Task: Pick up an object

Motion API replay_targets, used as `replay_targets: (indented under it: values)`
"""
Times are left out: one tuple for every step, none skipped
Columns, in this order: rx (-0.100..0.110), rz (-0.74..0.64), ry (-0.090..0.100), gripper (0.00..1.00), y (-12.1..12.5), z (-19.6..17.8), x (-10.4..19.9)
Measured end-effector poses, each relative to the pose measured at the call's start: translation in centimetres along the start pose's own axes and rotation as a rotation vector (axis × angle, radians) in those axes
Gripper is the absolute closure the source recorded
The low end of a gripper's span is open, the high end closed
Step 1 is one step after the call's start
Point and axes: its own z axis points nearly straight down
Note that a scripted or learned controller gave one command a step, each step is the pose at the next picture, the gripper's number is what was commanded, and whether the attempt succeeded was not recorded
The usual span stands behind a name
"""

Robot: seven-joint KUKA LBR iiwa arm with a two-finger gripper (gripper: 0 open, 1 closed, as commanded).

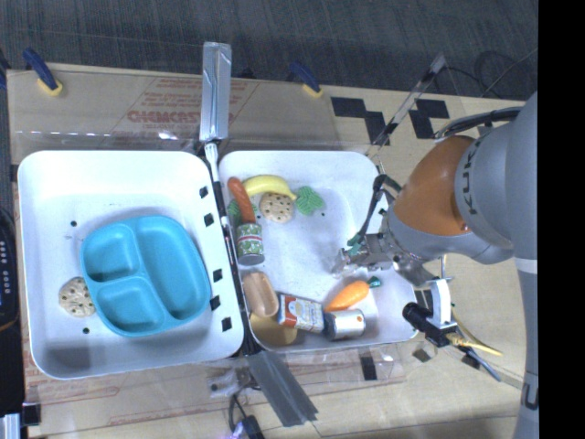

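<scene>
Two shallow white bins sit side by side on the worktop (110, 99). The left bin (37, 245) carries a blue divided tray (142, 273) with three compartments, lying near the bin's middle. Just beside the tray's left edge a round cookie (76, 296) lies on the bin floor, close to the tray but seemingly not on it.

The right bin (302, 245) holds a cluster of toy food. Along its left wall a red-orange sausage-like piece (240, 199) lies at a slant, and just below it stands a small green-labelled can (249, 242). Toward the bin's top a yellow banana (266, 187) curves over a second cookie (276, 208), touching it, with a green leafy piece (310, 200) just to the right. Lower down, a tan bread-like piece (259, 294) rests by the left wall above a brown rounded item (274, 331) in the bottom corner. A can with a red-and-white label (302, 313) lies on its side next to them, and a silvery can (345, 324) lies to its right. An orange carrot (347, 294) with a green tip rests just above the silvery can, touching or nearly touching it.

The claw (358, 252) hangs low over the right part of this bin, just above and beside the carrot. Whether its grip is wide or narrow cannot be told, and nothing is seen held in it. Behind it the grey arm (498, 190) with its orange band (434, 195) enters from the right.
</scene>
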Motion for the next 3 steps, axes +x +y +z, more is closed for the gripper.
replay_targets:
  values:
    - [0.001, -0.165, -0.001, 1.00, -3.1, 1.1, 0.8]
    - [0.001, -0.100, -0.001, 1.00, -3.4, 1.1, 1.0]
    - [0.004, -0.081, 0.001, 1.00, -3.4, 1.1, 2.1]
